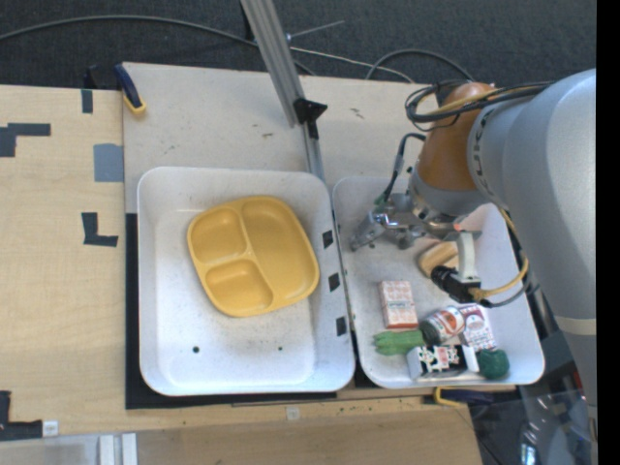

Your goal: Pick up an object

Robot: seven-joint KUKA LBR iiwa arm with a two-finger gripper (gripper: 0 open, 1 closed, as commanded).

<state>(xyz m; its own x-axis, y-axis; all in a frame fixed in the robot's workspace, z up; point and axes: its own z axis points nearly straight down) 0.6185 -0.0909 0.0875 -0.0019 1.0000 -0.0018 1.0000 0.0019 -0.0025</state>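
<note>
Gripper (373, 229) hung low over the far-left part of the right bin (360, 303), arm reaching in from the right; whether it was spread or pressed together could not be told. Nearest candidate, the small pink box (397, 304), lay toward the near side, slightly right, long axis near-to-far. Can (455, 323) and green pieces lay nearer still. Yellow divided plate (253, 255) sat in the left bin.

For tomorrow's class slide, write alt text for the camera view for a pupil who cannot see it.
A grey robot arm reaches from the right over the right bin, its gripper low near the bin's top left. Below it lie a small box, a can and green items. The left bin holds a yellow divided plate.
</note>
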